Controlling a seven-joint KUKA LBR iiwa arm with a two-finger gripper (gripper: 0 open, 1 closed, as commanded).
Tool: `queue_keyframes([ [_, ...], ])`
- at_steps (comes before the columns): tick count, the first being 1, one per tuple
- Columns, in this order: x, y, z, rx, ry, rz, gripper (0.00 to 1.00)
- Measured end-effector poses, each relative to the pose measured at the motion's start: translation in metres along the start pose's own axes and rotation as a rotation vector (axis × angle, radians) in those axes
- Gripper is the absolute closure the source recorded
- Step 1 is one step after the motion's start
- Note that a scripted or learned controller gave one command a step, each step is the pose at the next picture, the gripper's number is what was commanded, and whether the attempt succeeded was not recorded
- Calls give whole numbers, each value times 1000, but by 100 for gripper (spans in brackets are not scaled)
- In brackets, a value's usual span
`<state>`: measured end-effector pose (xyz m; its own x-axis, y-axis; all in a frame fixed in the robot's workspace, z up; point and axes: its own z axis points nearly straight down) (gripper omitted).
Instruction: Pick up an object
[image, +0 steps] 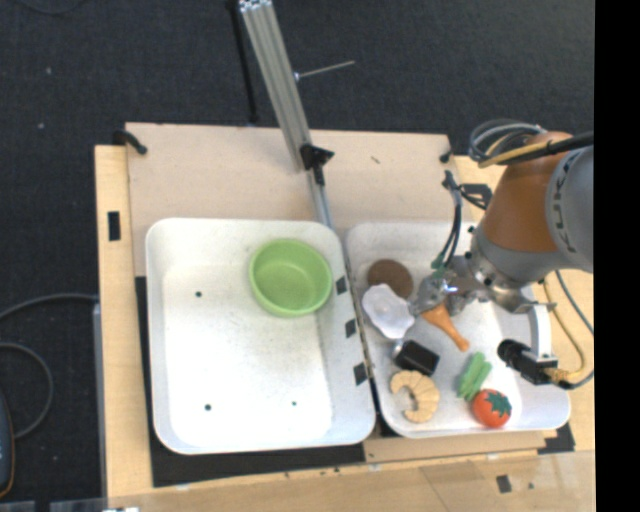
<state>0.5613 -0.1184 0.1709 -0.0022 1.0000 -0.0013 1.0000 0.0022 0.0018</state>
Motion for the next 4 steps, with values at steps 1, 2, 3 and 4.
queue_keyframes([
  [1,1,7,-64,-7,-1,-1,100],
  [2,-1,8,-114,-5,-1,-1,100],
  [3,53,15,-117,-2,1,-5,100],
  [4,109,21,-117,-1,1,-5,100],
])
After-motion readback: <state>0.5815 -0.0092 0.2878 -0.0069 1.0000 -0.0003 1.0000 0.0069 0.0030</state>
